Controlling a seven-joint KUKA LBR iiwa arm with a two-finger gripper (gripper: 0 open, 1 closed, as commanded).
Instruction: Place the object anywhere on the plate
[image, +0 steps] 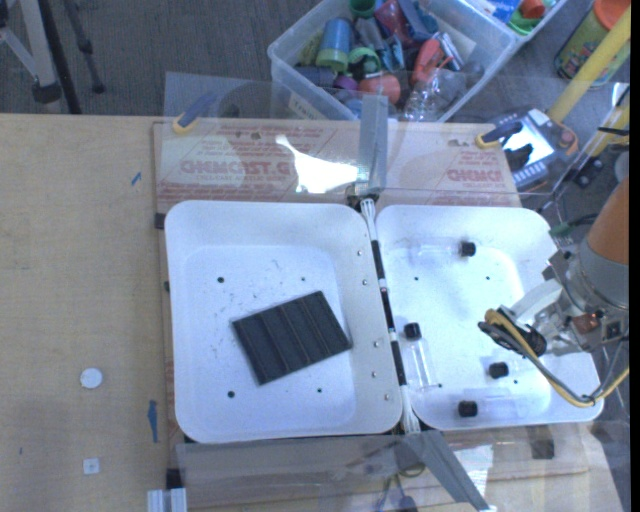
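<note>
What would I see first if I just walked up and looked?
The dark ribbed plate lying askew in the left white bin stands out most. Next comes the grey and orange robot arm reaching over the right bin from the right. Behind the bins sits a clear tub crammed with colourful toys.

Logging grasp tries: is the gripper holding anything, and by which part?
Cannot be told. The gripper hangs over the right bin, its tip too cluttered at this angle to make out a hold.
</note>
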